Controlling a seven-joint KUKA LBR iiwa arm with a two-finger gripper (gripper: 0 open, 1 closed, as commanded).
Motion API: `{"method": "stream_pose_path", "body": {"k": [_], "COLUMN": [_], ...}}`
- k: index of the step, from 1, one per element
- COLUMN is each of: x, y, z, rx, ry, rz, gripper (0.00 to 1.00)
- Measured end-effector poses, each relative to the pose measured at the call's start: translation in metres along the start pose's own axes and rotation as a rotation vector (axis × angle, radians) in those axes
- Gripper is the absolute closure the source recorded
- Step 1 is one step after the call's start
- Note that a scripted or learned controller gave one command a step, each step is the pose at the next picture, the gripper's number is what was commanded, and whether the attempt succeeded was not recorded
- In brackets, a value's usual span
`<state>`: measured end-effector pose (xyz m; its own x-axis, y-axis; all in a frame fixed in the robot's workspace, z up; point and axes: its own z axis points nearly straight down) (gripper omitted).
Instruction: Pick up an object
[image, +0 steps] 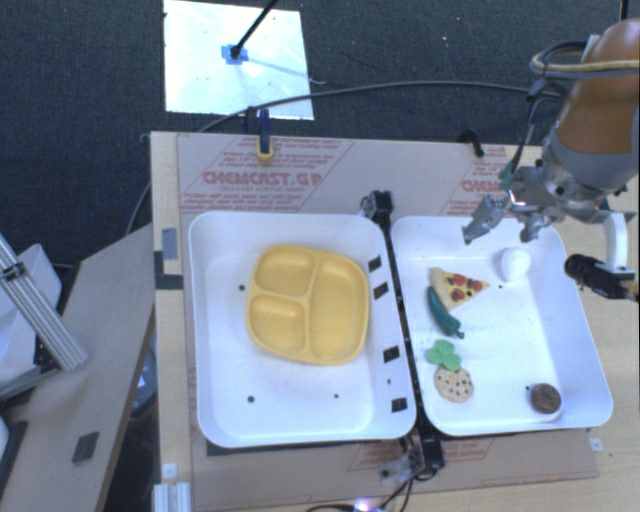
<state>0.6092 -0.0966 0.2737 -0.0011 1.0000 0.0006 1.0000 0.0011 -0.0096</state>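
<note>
Cardboard-topped bench (300, 165), dark carpet (80, 90)

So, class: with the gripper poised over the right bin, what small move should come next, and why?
Probably a short descent toward the small white egg-shaped object. The gripper hangs open just above it, holding nothing, and the egg lies apart from the pizza slice toy, so it looks the nearest uncluttered target.
</note>
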Motion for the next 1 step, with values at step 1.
{"method": "stream_pose_path", "body": {"k": [1], "x": [0.0002], "y": [0.0017], "z": [-0.0066], "rx": [-0.011], "ry": [-0.001], "rz": [-0.002], "gripper": [0.0]}}
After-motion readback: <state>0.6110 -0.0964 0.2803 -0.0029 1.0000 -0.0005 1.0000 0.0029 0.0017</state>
